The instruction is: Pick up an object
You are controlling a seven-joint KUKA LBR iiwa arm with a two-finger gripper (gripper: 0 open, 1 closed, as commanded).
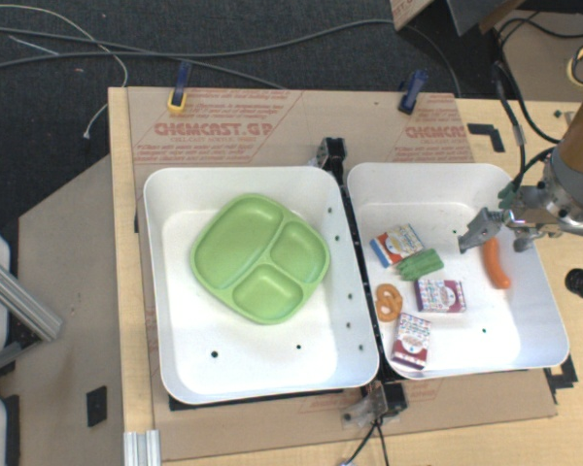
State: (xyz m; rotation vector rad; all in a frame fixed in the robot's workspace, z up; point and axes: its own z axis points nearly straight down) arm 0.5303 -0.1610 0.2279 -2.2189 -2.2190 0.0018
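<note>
— What lies nearest you in the right bin (539, 343)?

— A small packet (412, 342) at the front edge; behind it a pretzel (388, 301), a purple box (440, 296), a green block (420, 263) and a card (396, 244).

— And the gripper (499, 230)?

— Further back, right side — its fingers stand spread over the top end of the orange carrot (497, 264), clasping nothing you can see. The left bin (175, 357) holds a green divided plate (260, 257).

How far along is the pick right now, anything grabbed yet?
Done: the gripper has reached the right bin, above the orange carrot-like piece. In hand: nothing shows between its fingers; the carrot lies on the bin floor. Left: closing on an item and lifting. The green block, pretzel and packets sit untouched.
</note>
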